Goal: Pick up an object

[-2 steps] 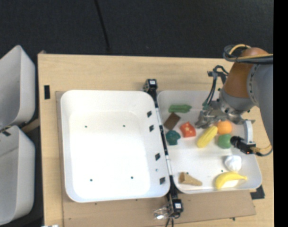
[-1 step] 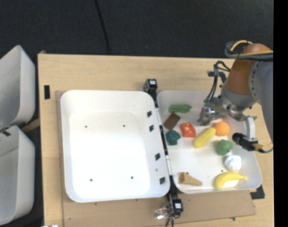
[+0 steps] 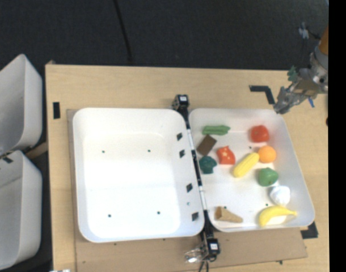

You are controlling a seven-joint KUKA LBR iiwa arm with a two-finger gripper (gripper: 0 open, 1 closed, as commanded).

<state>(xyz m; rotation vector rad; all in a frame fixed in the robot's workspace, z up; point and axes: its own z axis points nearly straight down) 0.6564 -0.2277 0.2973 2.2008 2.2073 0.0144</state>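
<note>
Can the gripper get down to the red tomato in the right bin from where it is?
Probably yes. The gripper hangs above the bin's far right corner, and the red tomato lies nearby with open space above; the orange sits just beside it.

Arm enters at upper right edge; gripper [image 3: 287, 102] hangs low, pointing down-left, nothing between fingers.

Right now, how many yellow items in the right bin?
2. The yellow corn cob lies mid-bin, tilted, just left of the orange ball. The banana lies at the near right corner, below the white object. Nothing looks stacked enough to hide a third.
</note>
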